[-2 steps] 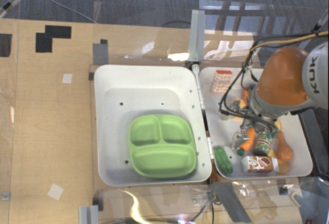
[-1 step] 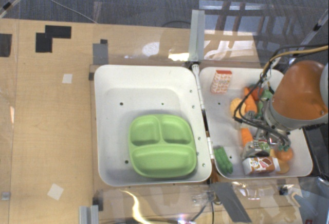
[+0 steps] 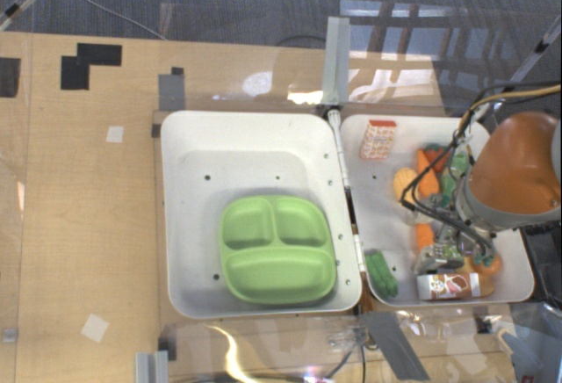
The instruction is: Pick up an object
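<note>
- Tool [image 3: 450,242] is hanging low inside the right bin [image 3: 523,286], toward its near right part; arm [image 3: 518,166] with the orange band is reaching in from the right and covering it, so can't tell its state.
- Just under and beside the tool: small orange pieces [image 3: 424,234] and a white can with a red label [image 3: 448,286], lying on its side near the bin's near edge.
- Farther in the bin, partly behind the cables: a carrot-like orange thing [image 3: 425,170], a yellow item [image 3: 404,180], something green [image 3: 457,163].
- White packet with red print [image 3: 378,140] is lying at the far left of the right bin, apart from the pile.
- Green oblong object [image 3: 382,273] is lying at the near left corner of that bin.
- Left bin [image 3: 189,144] is holding a green divided plate [image 3: 277,248] in its near half.
- Both bins are sitting side by side on the table [image 3: 79,223].
</note>
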Controlling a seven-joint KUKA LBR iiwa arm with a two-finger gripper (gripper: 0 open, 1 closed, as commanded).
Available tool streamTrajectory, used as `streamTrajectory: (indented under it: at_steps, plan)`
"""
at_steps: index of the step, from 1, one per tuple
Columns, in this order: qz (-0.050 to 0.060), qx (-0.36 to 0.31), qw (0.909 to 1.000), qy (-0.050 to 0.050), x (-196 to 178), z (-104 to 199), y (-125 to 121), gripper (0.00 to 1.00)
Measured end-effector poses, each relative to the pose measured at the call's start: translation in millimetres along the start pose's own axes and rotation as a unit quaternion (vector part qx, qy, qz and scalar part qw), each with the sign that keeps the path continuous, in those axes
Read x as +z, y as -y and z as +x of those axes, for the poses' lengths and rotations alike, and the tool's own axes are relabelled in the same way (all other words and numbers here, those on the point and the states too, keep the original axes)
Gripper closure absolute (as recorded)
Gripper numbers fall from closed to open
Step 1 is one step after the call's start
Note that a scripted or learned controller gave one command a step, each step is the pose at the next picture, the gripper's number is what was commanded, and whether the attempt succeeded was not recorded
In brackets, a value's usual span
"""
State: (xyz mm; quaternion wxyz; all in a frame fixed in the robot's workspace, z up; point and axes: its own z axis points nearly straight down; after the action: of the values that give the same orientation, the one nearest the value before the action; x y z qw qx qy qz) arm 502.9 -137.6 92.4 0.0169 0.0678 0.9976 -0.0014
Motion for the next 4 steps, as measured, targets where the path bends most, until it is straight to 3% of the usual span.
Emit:
streamTrajectory:
  at_steps: [1,2,3,4]
  plan:
    - [0.001,-0.005,1.0000,0.001,-0.5,1.5,-2.6,0.00]
    - [0.001,-0.008,1.0000,0.003,-11.7,-0.3,-4.0,1.00]
    - [-0.001,0.010,0.9999,-0.007,-156.8,-15.8,-42.1,1.00]
    - [-0.001,0.018,0.9998,-0.012,-195.2,-106.0,-31.0,1.00]
